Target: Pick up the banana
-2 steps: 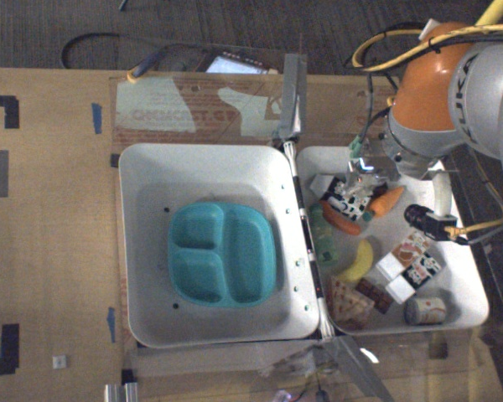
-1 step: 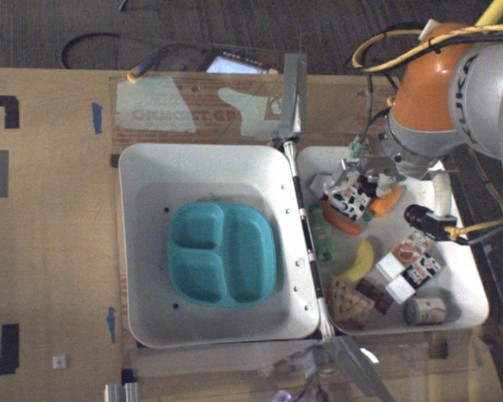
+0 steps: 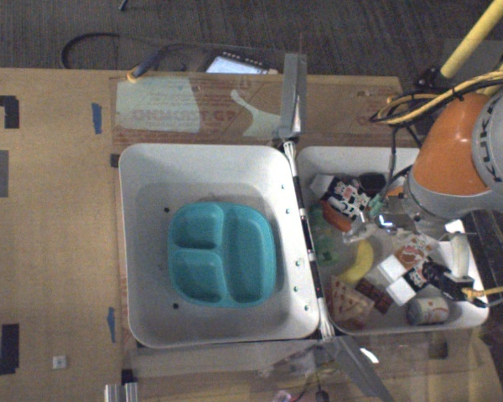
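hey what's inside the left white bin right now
The left bin holds a teal divided tray, lying flat near its middle with three compartments showing nothing in them. Whatever lies beneath the tray is covered. The banana sits in the right bin.

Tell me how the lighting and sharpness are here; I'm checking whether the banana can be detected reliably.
Camera view: dim and slightly soft overall; the banana reads clearly yellow among clutter in the right bin; the arm shades items near it; bright glare spots near the gripper.

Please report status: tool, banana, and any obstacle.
Tool low in right bin, above clutter. Banana lies loose just below it, not held. Small items crowd around banana.
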Available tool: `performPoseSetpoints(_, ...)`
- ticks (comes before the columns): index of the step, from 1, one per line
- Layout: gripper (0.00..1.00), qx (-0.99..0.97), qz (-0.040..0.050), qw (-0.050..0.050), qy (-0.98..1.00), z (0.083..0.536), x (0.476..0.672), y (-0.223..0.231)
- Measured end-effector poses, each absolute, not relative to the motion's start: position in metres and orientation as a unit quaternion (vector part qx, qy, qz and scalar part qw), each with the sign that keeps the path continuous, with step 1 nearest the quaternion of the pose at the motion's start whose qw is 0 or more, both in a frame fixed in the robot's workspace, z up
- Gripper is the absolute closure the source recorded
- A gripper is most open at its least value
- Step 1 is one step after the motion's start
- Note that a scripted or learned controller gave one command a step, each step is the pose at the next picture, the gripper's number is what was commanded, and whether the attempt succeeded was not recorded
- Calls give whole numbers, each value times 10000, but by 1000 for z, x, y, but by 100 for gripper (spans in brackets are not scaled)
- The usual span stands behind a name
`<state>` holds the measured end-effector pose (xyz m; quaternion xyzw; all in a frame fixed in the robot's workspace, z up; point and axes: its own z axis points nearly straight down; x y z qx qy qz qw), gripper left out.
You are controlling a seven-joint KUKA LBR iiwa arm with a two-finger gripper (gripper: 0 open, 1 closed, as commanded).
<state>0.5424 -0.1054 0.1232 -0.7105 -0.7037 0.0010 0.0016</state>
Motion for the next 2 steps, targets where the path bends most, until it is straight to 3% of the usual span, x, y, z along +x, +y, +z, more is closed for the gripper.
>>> performPoseSetpoints(1, 0, -7124, -41, -64, -7017, 88, 524, -99)
performPoseSetpoints(2, 100, -7128, -36, -33, -7014, 95, 524, -99)
